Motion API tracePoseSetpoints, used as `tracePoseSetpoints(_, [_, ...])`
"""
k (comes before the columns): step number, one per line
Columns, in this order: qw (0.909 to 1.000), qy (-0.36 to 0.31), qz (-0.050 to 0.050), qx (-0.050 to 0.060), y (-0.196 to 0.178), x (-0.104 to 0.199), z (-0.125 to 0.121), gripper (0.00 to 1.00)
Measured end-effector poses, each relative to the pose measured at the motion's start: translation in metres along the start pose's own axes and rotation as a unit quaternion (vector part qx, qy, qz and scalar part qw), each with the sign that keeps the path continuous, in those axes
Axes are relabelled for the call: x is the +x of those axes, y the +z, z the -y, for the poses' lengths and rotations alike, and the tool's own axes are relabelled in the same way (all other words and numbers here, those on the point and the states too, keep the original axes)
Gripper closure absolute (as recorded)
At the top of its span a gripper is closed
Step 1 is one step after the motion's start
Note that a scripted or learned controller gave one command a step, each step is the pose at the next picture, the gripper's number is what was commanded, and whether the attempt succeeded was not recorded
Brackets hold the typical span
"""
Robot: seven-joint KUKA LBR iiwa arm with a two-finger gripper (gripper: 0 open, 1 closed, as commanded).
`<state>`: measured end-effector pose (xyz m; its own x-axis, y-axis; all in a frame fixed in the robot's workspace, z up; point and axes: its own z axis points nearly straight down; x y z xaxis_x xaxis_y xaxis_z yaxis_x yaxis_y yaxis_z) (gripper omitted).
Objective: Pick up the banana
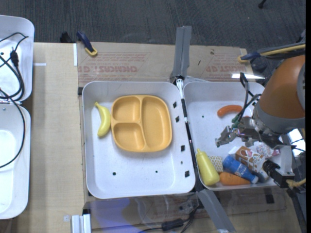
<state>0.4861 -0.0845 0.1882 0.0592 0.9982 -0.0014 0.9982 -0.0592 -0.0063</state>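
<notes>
Down at the 6 o'clock edge of the right white plastic bin lie a yellow squeeze bottle, a small orange carrot toy and a blue tube with some snack packs. An orange sausage toy rests near that bin's 12 o'clock side.

The grey two-finger gripper hangs over the middle of this right bin. Its fingers look a little spread, with nothing between them.

The curved yellow banana is in the other bin — the left white plastic bin — at its 9 o'clock side, lying just beside the yellow plastic plate with three parts. It is well apart from the gripper.

To do this well, I think the arm should go across toward 9 o'clock, stop above the banana's fat middle, and turn so the fingers close across its thin width — not along its length. It should come down slowly and stay off the plate's rim.
</notes>
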Motion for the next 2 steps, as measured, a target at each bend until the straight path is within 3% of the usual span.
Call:
tracePoseSetpoints(1, [0.9994, -0.036, 0.0, 0.001, 0.0, 0.092, 0.013, 0.0])
tracePoseSetpoints(2, [0.9944, -0.106, 0.0, 0.001, 0.0, 0.048, 0.011, 0.0])
